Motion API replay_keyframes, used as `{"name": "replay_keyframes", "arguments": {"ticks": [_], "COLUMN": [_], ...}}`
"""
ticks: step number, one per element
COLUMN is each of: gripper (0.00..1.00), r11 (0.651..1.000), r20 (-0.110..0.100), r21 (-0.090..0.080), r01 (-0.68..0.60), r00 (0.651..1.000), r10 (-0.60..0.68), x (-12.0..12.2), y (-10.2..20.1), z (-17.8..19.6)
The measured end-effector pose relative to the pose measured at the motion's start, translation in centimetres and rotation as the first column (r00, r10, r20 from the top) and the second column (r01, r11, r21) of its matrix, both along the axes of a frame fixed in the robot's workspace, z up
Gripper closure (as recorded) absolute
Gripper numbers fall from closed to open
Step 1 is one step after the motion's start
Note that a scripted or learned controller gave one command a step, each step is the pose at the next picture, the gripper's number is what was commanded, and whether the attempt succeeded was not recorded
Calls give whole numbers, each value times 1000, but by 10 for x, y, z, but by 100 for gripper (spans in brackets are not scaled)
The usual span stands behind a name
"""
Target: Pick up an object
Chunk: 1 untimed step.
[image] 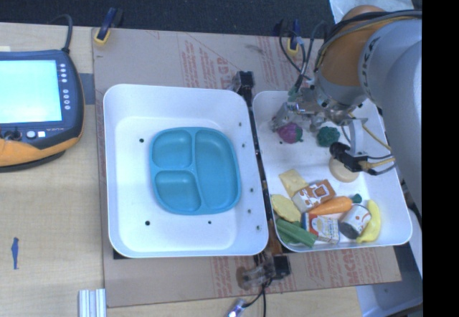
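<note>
Presumably we approach from above: gripper (pixel 294 116) hangs over the purple toy (pixel 290 133) at the right bin's (pixel 393 181) far end; its grip state we cannot tell.

A robotics lab or test cell, not a home. Telling signs: grey industrial arm with orange band (pixel 373 57) reaching over a bench; teach pendant with lit screen (pixel 36 104) lying at left; two shallow white bins (pixel 118 165) fixed on a cardboard sheet (pixel 186 57) held by clamps (pixel 105 27); loose cables; toy food heaped as test items (pixel 323 211); dark carpet beyond.
</note>
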State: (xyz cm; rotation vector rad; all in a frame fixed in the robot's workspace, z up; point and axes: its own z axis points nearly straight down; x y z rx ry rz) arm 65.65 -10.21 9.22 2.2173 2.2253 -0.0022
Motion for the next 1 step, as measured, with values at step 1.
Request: {"name": "replay_keyframes", "arguments": {"ticks": [1], "gripper": [100], "r11": [1000], "r20": [-1], "r21": [0], "r01": [-2], "r00": [1000], "r10": [2], "x": [0], "y": [0], "z": [10]}}
